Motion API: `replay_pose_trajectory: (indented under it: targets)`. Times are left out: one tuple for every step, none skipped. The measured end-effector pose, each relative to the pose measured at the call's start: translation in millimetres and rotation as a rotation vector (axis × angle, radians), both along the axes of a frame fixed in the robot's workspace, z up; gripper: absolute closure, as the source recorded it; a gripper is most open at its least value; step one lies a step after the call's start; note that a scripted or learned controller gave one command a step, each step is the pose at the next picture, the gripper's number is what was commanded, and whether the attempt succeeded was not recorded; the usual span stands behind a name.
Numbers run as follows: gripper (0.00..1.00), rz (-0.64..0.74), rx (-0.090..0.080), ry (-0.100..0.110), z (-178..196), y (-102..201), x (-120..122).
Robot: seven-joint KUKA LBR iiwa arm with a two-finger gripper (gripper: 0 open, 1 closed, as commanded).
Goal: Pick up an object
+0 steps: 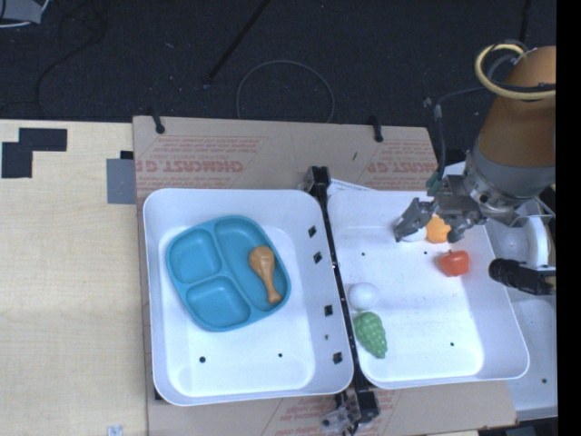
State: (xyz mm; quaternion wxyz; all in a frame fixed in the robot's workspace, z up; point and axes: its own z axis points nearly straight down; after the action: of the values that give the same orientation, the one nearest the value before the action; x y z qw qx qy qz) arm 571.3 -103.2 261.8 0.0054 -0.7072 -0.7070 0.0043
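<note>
My gripper [428, 232] hangs over the upper right part of the right bin [495, 357]. Its fingers are spread apart, so it is open. A small orange object [438, 231] lies between the fingers, and I cannot tell whether they touch it. Just below and to the right lies a red object [454, 262]. A white ball [364, 294] and a green knobbly object [370, 333] lie near the bin's left wall.
The left bin [236, 384] holds a blue divided plate [201, 260] with a tan drumstick [264, 272] on it. A black divider [331, 271] separates the bins. A black cylindrical part [519, 276] sticks in at the right bin's right edge.
</note>
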Motion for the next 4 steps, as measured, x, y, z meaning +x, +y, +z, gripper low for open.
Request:
replay_pose_trajectory:
  targets:
    - [0.00, 0.001, -0.002, -0.012, 6, 0, 2]
    - [0.00, 0.001, 0.000, -0.005, -52, -4, 9]
    - [0.00, 0.001, 0.000, -0.006, -101, 1, 17]
    - [0.00, 0.000, 0.000, -0.005, -155, -6, 9]
